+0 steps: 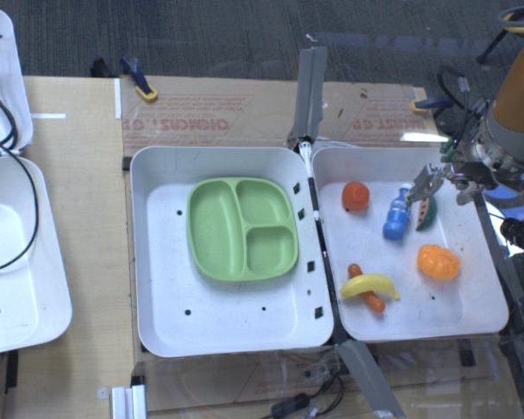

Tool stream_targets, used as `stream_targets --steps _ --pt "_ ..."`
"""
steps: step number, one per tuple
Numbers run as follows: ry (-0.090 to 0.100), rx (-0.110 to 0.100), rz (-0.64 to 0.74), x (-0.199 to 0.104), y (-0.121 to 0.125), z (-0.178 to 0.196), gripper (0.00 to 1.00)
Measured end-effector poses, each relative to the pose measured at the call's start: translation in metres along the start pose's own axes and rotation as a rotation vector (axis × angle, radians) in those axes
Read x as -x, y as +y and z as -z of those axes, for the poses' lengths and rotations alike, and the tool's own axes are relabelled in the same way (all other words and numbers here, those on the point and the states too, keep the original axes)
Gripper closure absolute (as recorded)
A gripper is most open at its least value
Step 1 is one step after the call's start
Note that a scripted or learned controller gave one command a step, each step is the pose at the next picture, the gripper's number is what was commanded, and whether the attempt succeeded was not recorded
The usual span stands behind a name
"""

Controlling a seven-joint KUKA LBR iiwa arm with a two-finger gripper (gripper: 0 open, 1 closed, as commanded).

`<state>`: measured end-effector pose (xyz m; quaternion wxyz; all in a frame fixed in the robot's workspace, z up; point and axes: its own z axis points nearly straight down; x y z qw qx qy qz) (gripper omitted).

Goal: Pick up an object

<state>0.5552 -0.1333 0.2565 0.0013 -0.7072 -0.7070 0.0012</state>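
Gripper (pixel 426 184) sat low over the back right part of the right white bin (pixel 472 321), metal fingers slightly apart with nothing between them, tips just above a dark green and red watermelon-slice toy (pixel 428 214) and right beside a small blue plastic bottle with a lighter cap (pixel 396 218). Whether a fingertip touched either one couldn't be made out. Rest of that bin: a round red-orange tomato-like toy (pixel 355 195) near the back left, an orange bell-pepper-shaped toy (pixel 438 262) toward the front right, and a yellow plastic banana (pixel 369 286) lying across a small orange carrot-shaped piece (pixel 367 291) at the front left, the two touching. Left white bin (pixel 157 260) held one light green three-compartment plastic plate (pixel 242 229), lying flat near the middle, compartments bare. Grey arm with its orange band (pixel 515 103) was cut off by the frame's right edge, and cabling around the wrist hid part of the gripper body. Watermelon slice was partly covered by the fingers, so its full outline was hard to read.
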Motion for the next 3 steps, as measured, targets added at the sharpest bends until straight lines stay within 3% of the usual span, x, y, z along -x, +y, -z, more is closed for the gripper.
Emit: stream_targets --steps 1,2,3 --pt "-0.001 0.003 -0.019 0.006 0.035 -0.165 0.00" --pt "-0.001 0.002 -0.023 0.007 0.035 -0.156 1.00" --pt "-0.001 0.004 -0.019 -0.065 0.081 -0.064 1.00"
